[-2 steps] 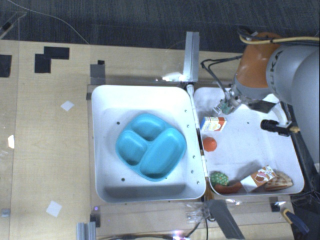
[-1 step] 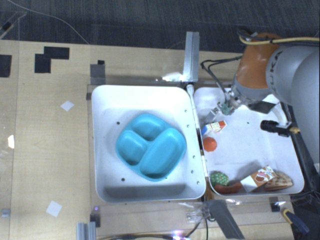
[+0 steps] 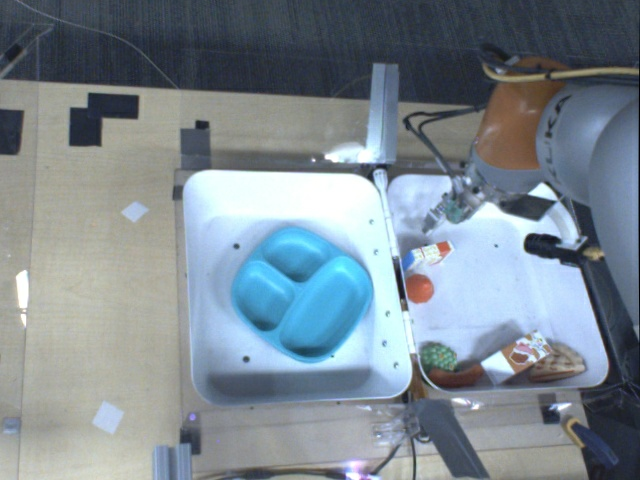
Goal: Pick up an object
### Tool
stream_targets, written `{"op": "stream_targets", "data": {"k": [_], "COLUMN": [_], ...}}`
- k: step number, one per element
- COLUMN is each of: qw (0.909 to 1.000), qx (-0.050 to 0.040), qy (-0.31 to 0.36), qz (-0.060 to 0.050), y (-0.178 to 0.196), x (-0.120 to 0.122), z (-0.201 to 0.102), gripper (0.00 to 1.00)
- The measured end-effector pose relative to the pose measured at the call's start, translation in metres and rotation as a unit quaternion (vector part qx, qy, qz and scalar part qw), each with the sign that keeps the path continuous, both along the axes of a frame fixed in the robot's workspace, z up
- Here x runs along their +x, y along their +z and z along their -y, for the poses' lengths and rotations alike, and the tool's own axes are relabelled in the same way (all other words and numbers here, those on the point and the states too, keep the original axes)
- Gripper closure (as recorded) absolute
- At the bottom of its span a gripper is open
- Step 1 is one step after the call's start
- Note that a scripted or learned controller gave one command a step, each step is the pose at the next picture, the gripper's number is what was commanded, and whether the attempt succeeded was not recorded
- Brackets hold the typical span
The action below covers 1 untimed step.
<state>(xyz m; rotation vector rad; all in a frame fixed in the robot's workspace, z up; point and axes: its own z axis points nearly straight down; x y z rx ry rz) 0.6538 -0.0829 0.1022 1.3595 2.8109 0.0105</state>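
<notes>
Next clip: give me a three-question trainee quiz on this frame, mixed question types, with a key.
1. True or false: the blue divided plate lies in the same bin as the orange ball.
2. Multiple choice: the gripper is over which part of the right bin? A) far end, near the divider B) near edge C) outside it
3. Fill in: the small carton lies just ____ the orange ball in the camera view.

Key:
1. False; the plate is in the left bin, the ball in the right one.
2. A
3. above
</notes>
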Motion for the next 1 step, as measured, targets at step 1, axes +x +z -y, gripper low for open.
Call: {"op": "stream_targets", "data": {"k": [1], "qw": [1.0], "qx": [-0.0006], "qy": [0.002], "qz": [0.005], "y": [0.0136], "x": [0.0027], "z": [-0.0006], "gripper": [1.0]}}
